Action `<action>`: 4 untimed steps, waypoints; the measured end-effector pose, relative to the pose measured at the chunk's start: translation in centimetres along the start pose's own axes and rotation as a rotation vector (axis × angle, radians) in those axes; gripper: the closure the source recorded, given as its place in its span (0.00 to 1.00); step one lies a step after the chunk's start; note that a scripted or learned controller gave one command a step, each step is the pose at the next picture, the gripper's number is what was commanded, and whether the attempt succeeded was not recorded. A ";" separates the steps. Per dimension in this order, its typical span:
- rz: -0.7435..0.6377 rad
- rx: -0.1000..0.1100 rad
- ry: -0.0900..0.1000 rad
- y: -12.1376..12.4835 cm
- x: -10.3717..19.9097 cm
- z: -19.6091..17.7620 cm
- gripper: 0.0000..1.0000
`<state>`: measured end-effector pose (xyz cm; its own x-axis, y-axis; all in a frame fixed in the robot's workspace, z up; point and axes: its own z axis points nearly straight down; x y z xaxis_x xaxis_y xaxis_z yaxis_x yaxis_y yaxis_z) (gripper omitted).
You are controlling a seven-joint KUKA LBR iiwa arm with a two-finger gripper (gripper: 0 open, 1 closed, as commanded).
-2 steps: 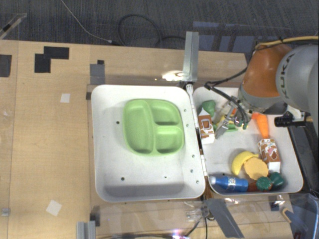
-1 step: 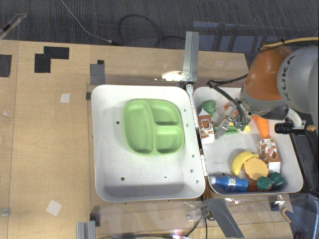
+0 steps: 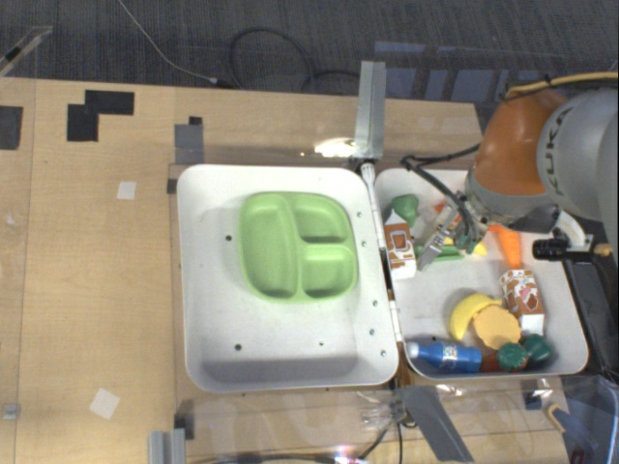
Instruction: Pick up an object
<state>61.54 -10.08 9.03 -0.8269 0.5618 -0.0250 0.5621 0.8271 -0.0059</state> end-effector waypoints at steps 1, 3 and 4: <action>0.056 0.003 0.002 -0.2 0.1 0.0 0.00; 0.134 -0.006 -0.003 -1.6 1.8 -0.1 0.00; 0.343 0.007 0.004 -1.4 1.6 -0.1 0.00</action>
<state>59.40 -10.33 9.09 -0.5896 0.8074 -0.0229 0.8077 0.5896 -0.0047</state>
